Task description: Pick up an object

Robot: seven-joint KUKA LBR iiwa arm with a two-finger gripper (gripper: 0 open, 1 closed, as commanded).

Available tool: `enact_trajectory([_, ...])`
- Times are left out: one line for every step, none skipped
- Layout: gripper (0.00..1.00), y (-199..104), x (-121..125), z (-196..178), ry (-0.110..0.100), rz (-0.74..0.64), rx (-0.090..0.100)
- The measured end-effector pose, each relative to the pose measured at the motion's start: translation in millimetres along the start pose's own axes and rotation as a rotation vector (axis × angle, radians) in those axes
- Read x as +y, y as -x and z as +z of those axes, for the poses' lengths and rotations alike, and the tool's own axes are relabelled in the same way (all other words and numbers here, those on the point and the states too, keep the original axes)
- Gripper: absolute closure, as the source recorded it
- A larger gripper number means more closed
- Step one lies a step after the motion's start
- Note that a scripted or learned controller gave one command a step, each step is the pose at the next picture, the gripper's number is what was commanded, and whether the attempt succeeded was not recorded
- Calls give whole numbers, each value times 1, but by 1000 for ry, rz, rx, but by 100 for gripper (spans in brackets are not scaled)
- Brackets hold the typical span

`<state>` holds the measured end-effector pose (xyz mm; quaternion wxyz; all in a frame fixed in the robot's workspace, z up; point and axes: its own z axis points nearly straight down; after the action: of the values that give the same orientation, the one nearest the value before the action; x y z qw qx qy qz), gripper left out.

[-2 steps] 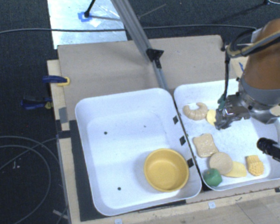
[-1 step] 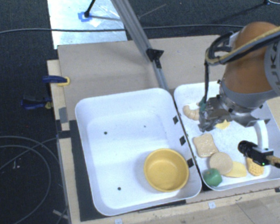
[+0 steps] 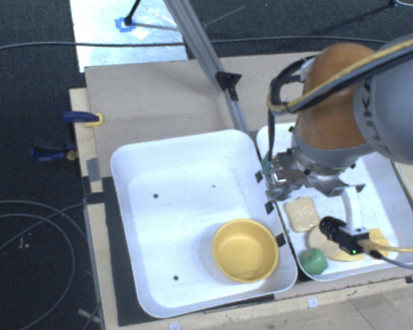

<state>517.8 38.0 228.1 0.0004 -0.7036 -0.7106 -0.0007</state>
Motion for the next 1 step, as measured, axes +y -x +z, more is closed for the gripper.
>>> enact_trajectory([100,-55,-8,8,-1,-1,0])
